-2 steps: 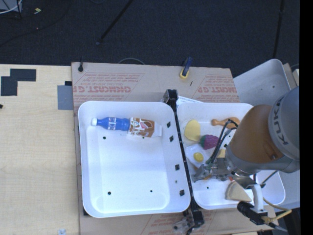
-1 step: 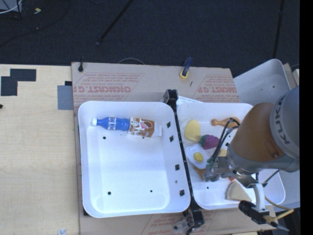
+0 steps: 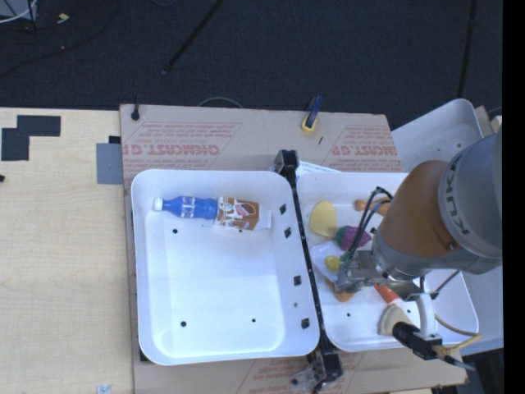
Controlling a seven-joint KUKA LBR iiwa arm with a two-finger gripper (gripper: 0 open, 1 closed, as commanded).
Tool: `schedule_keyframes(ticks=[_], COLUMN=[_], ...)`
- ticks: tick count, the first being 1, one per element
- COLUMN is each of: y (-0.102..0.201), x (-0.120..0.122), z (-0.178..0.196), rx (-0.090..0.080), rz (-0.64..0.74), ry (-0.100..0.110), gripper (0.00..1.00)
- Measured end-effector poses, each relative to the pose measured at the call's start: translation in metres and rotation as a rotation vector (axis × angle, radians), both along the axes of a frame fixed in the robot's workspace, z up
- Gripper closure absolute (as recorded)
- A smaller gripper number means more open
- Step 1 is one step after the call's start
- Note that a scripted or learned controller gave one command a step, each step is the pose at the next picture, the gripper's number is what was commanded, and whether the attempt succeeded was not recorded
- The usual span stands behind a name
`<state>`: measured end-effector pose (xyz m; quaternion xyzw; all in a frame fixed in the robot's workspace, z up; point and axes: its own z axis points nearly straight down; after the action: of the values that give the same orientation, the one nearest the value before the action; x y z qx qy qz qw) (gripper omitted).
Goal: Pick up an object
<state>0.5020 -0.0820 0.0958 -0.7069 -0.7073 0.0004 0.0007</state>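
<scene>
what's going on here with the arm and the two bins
A grey KUKA arm reaches in from the right, its gripper down among small toys in the right bin, near a yellow piece and a purple one. Nothing visibly held. A blue bottle lies in the left bin.

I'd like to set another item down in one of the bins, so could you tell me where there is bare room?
The left bin has the most room: its whole floor below the blue-capped bottle lying along the far wall is bare. The right bin is crowded: a yellow object, a purple one and small pieces lie beside the gripper and arm.
</scene>
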Motion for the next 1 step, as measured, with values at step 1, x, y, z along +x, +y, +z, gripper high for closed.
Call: schedule_keyframes(ticks=[1], y=[-0.0048], x=[0.0272], z=[-0.0062], rx=[0.001], rz=[-0.001], ry=[-0.001], gripper=[1.00])
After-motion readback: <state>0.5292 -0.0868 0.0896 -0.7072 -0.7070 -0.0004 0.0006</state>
